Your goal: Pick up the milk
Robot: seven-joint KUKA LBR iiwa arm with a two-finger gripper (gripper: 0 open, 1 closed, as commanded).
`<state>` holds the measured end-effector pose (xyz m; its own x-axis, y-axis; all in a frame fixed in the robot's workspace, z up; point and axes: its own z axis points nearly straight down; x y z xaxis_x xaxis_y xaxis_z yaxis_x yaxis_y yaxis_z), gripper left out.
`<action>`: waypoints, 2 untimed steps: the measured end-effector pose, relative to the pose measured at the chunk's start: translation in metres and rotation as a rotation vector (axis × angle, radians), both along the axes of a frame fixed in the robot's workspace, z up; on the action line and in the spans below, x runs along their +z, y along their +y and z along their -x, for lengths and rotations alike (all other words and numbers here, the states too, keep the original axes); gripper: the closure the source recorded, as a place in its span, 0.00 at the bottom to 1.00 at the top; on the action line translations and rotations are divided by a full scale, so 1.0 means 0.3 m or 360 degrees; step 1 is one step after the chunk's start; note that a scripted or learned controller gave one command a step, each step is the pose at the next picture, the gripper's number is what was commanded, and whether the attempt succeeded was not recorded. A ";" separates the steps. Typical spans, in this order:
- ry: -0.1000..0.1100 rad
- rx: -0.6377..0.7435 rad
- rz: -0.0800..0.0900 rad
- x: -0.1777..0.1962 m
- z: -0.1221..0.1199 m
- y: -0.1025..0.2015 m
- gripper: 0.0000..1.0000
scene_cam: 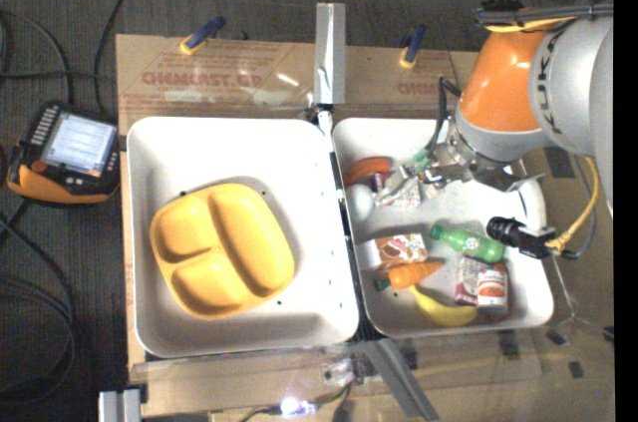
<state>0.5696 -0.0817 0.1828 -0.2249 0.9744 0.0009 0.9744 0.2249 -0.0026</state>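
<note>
The tool (414,183) hangs low over the back of the right bin (533,305), at the end of the grey arm (558,81) with its orange band. Whether it is wide or narrow cannot be told; its tip is a blur of metal and pale shapes. Nothing can be made out between its tips.

Just below the tool, toward the front of the same bin, lies a small carton (401,248) with a red and white print, which may be the milk, though the label is too small to read. It lies flat and apart from the tool. Beside it to the right lies a green bottle (467,242), tilted on its side. In front of the carton is a carrot (411,276), and further front a banana (444,310). A red and white packet (480,284) lies right of the carrot, touching the banana. Left of the tool, near the bin's dividing wall, sit a round orange-brown thing (367,171) and a white ball (359,202).

Well to the left of the tool, the left bin (150,136) holds a yellow tray (221,248) with three compartments. Further left, off the bench (214,76), rests a pendant (65,154) with a lit screen.
</note>
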 end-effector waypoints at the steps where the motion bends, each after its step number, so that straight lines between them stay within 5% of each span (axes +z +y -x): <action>1: -0.0004 -0.0230 0.0000 -0.259 0.179 -0.086 0.00; 2: -0.0008 -0.0229 -0.0005 -0.223 0.174 -0.082 1.00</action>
<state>0.5173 -0.1064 0.1158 -0.0830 0.9965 0.0031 0.9965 0.0830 0.0026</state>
